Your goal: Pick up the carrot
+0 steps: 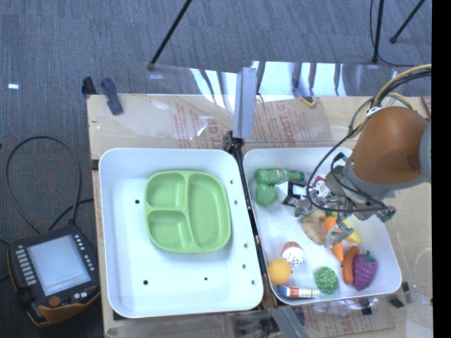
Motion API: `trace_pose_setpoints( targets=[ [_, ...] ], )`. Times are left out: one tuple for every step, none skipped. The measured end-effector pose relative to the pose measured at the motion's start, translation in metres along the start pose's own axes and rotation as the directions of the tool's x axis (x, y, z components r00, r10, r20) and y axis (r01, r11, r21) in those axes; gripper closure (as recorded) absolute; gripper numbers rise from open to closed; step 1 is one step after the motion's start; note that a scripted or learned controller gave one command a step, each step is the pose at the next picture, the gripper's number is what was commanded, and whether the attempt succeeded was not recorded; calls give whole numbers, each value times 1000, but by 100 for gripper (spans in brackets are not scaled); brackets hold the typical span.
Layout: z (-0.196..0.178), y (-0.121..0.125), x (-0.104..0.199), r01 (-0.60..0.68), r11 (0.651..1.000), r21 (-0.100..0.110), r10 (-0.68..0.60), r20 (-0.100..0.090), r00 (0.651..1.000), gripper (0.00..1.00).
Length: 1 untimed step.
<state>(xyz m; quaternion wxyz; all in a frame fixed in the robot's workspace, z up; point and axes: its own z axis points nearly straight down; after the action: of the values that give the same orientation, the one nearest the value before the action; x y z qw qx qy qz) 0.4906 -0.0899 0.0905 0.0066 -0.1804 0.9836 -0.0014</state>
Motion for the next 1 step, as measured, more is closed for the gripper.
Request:
trace_pose_setpoints(
  targets=[
    [4, -101, -54, 209, 978, -9, -209, -8, 978, 100]
  ],
)
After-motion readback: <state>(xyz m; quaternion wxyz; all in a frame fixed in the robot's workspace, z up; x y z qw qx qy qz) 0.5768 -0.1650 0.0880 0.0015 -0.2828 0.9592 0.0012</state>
